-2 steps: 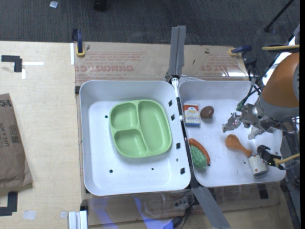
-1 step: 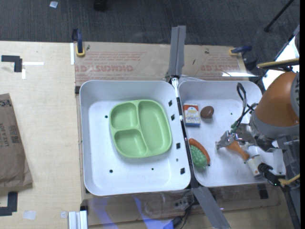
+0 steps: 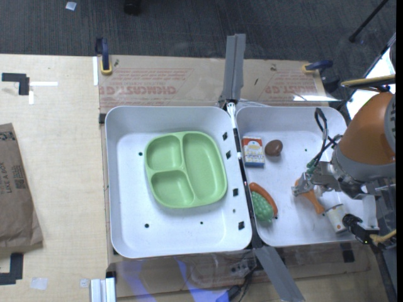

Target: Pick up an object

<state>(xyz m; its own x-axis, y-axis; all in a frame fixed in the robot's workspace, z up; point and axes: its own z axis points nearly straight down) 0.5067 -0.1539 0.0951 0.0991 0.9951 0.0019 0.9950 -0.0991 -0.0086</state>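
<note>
My gripper [image 3: 305, 188] hangs low over the right side of the right bin [image 3: 286, 123], below the arm's orange band. A small orange item [image 3: 313, 201] lies right at the gripper's tip; I cannot tell whether it is touched. Just beyond that item, a white cylindrical object [image 3: 334, 218] rests near the bin's right wall. Further left lie a small blue, white and orange box [image 3: 253, 151], a brown round object [image 3: 273, 147], an orange carrot-shaped piece [image 3: 265, 195] and a bumpy green piece [image 3: 262, 208] against it.
The left bin [image 3: 126, 219] holds a green divided plate [image 3: 186, 168]. A grey divider [image 3: 234, 71] runs between the bins at the back. A brown paper bag [image 3: 16, 187] lies on the bench at far left. Cables hang beside the wrist.
</note>
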